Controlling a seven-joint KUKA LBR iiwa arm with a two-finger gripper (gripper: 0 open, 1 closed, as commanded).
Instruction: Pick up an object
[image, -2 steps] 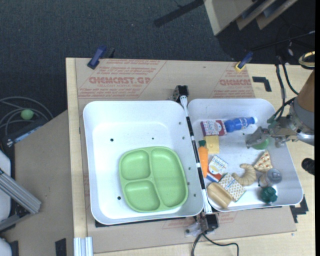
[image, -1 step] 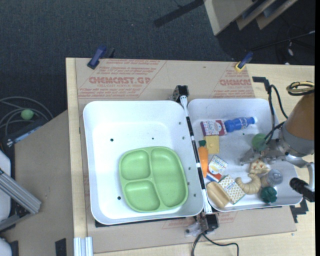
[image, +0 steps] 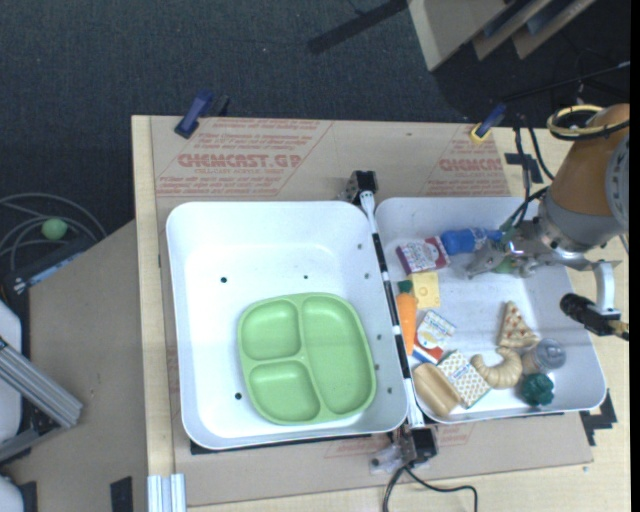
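Carrot (image: 405, 315) | long axis runs near-to-far along divider | jaws: state cannot be told, over right bin (image: 590, 385)

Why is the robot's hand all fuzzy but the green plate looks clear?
In the camera view the gripper is smeared, likely motion blur, so its fingers can't be made out; the green plate is sharp under soft, even light, with faint shadows along the white bin walls.

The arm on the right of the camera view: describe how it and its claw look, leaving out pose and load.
The arm has a rounded grey body with a broad orange band above the wrist and a yellow ring near its top. The claw is a small grey metal assembly with thin, dark parts. Dark cables run beside the arm, and a black-tipped fitting juts out below it.
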